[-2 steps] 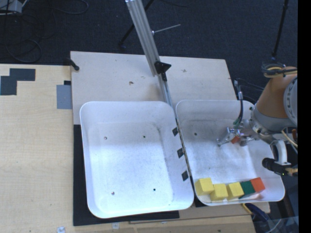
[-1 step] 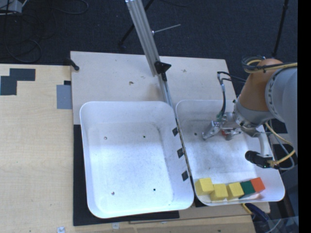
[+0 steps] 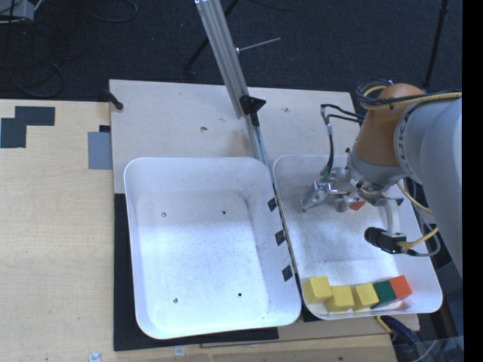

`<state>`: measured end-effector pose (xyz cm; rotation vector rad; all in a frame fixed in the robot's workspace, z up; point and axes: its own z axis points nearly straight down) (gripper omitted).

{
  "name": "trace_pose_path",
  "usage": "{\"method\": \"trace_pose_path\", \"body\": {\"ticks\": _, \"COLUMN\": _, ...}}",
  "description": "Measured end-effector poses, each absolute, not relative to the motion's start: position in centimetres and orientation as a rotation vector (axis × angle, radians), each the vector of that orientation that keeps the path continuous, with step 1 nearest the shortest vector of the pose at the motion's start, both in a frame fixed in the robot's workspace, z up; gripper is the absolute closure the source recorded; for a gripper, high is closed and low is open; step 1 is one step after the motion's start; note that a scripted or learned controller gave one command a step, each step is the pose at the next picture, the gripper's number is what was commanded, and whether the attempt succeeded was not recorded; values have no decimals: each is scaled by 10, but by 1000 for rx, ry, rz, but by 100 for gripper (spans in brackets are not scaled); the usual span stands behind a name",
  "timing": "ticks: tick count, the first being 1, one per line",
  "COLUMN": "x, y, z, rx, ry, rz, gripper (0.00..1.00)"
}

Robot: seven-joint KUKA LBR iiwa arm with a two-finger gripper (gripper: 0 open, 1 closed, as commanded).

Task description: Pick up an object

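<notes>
2 white bins (image 3: pixel 200 194) on pale bench (image 3: pixel 173 119); dark floor (image 3: pixel 113 29) behind

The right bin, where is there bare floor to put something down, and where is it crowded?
In the shallow white right bin, bare floor runs through the middle, between the grey arm's gripper at the far end and the row of blocks by the near wall. That near edge is crowded: three yellow blocks, a green block and an orange block.

The gripper (image 3: pixel 313 198) hangs over the right bin (image 3: pixel 430 296), toward its 11 o'clock corner. Three yellow blocks (image 3: pixel 341 295), a green block (image 3: pixel 384 291) and an orange block (image 3: pixel 400 285) line its 6 o'clock edge.
</notes>
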<state>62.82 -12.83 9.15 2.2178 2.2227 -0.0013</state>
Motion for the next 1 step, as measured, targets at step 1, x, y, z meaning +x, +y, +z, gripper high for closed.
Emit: {"method": "trace_pose_path", "body": {"ticks": 1, "x": 641, "y": -166, "z": 189, "rx": 2217, "ry": 2216, "rz": 4, "gripper": 0}}
